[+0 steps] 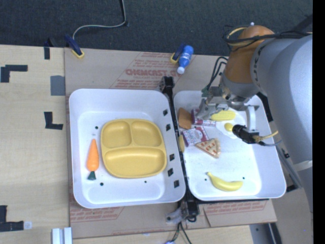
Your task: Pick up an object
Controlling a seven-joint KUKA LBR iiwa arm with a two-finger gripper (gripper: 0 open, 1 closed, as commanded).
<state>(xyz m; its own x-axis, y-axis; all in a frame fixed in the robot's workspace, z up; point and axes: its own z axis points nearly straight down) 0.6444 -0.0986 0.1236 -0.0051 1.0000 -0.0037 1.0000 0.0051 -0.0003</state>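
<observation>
- White plastic forms the two shallow bins, the left bin (76, 151) and the right bin (264, 179), set side by side on a cardboard-covered bench (101, 70).
- My pincer (203, 113) hangs low over the upper left part of the right bin; I cannot tell whether it is open or closed, or whether it holds anything.
- Just beneath and beside my pincer lie a red-and-white packet (194, 135) and a brown rounded item (184, 118) against the bin's left wall.
- A toy pizza slice (209, 147) lies just below the packet, near the bin's middle.
- A yellow toy banana (224, 182) lies in the lower part of the right bin, well apart from my pincer.
- A pale yellow piece (223, 116) rests near my wrist, toward the upper right.
- In the left bin, a yellow divided plate (133, 147) sits centrally, with an orange toy carrot (92, 157) just to its left.
- A blue-and-white bottle (184, 57) lies on the bench above the bins.
</observation>
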